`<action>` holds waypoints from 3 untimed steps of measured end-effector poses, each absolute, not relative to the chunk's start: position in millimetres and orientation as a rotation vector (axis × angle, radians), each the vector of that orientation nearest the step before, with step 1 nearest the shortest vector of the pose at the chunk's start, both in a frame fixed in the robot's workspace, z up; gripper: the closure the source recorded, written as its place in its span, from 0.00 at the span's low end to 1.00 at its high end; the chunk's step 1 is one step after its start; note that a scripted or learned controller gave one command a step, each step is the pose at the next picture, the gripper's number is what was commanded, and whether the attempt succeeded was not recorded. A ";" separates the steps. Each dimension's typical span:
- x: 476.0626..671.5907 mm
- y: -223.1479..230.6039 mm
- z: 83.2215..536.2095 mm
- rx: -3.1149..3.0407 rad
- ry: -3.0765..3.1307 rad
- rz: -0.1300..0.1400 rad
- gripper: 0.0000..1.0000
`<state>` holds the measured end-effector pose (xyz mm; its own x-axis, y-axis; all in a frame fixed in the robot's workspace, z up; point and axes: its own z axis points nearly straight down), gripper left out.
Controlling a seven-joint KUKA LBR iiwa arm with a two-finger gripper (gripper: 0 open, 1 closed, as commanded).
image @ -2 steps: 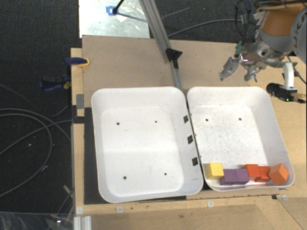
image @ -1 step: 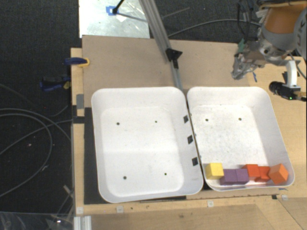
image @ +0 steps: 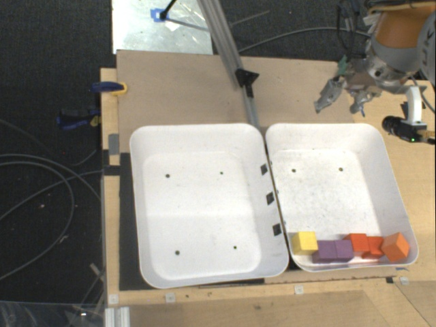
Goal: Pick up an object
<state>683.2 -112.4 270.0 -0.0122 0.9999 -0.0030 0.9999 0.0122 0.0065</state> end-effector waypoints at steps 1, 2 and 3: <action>684.1 -112.3 282.1 2.196 2.232 0.007 1.00; 676.9 -109.0 183.4 2.218 2.230 -0.005 1.00; 632.9 -134.5 224.9 2.222 2.218 0.001 1.00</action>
<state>632.9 -134.5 224.9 0.0019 1.0000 -0.0013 1.0000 -0.0019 0.0019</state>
